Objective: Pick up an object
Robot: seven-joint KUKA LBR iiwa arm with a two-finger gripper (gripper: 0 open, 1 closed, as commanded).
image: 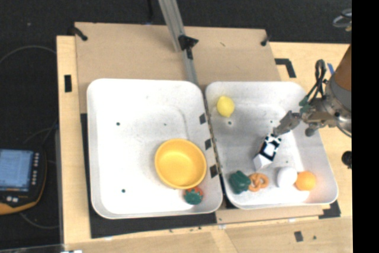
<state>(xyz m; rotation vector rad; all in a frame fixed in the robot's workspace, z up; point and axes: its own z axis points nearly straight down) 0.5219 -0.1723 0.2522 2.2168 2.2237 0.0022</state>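
While the hand (283,127) hangs over the right bin (249,92), finger state indeterminate, the box (268,149) lies just below it; a skewed descent could knock it toward the ball (286,176).

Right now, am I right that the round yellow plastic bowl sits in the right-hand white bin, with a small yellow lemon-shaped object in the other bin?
Not quite: in the camera view, the round yellow plastic bowl sits in the left-hand white bin, and the small yellow lemon-shaped object lies in the right-hand white bin.
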